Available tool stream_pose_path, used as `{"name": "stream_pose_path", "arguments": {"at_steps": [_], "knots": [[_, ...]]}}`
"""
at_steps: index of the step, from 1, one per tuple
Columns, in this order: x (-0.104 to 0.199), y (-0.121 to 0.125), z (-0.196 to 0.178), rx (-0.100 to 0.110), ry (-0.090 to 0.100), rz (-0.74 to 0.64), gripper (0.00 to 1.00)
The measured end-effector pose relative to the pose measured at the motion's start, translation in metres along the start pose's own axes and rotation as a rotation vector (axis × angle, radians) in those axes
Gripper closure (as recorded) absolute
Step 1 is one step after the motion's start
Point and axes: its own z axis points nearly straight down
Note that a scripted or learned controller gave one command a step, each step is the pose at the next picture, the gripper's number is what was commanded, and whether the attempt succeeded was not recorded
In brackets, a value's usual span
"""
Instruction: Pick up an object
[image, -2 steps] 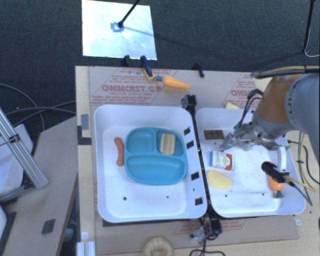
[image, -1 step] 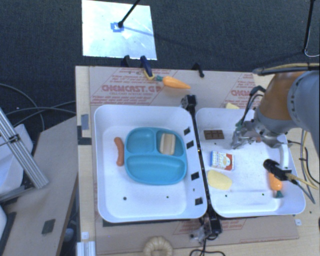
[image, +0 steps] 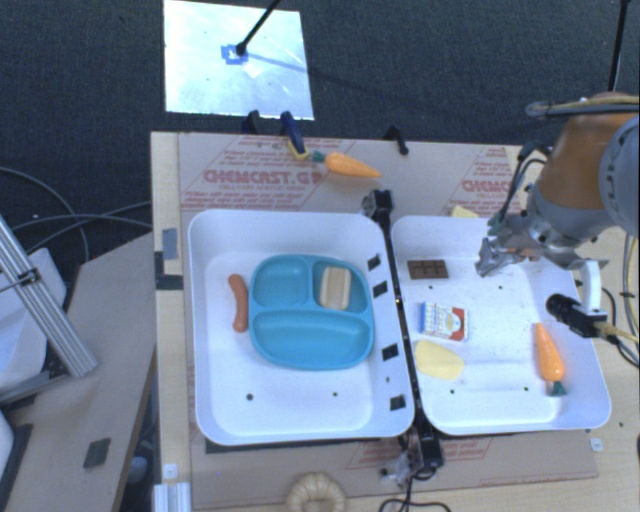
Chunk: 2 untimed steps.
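My gripper (image: 489, 262) hangs over the back of the right bin (image: 590, 400), just right of a flat brown chocolate bar (image: 428, 268). Nothing shows in its grasp. In front of it lie a small red, white and blue carton (image: 441, 321) and a pale yellow piece (image: 438, 360). An orange carrot (image: 547, 355) lies near the bin's right wall.
The left bin (image: 215, 400) holds a blue divided plate (image: 300, 340) with a slice of toast (image: 335, 288) on it, and a sausage (image: 239, 301) beside it. A second carrot (image: 348, 166) lies on the board behind the bins. A black divider (image: 396, 330) joins the bins.
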Motion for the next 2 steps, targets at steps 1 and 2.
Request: {"name": "stream_pose_path", "arguments": {"at_steps": [1,2], "knots": [[-0.003,-0.005,-0.046,0.001,0.0,0.001,1.0],[-0.003,-0.003,-0.067,0.003,0.0,0.0,1.0]]}}
